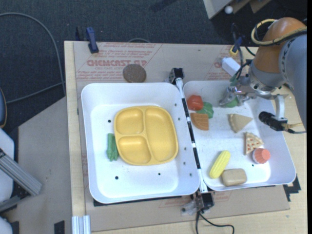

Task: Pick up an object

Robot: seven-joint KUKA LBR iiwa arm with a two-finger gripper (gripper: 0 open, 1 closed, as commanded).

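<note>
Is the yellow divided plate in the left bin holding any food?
Empty. The yellow plate shows bare compartments; the green pea pod lies beside it on the left bin floor.

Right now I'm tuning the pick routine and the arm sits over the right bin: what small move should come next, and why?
Probably a short descent. The gripper hangs at the right bin's far side, seemingly over something green and not clearly holding anything. The cheese wedge and red tomato lie apart, so going straight down looks unobstructed.
</note>
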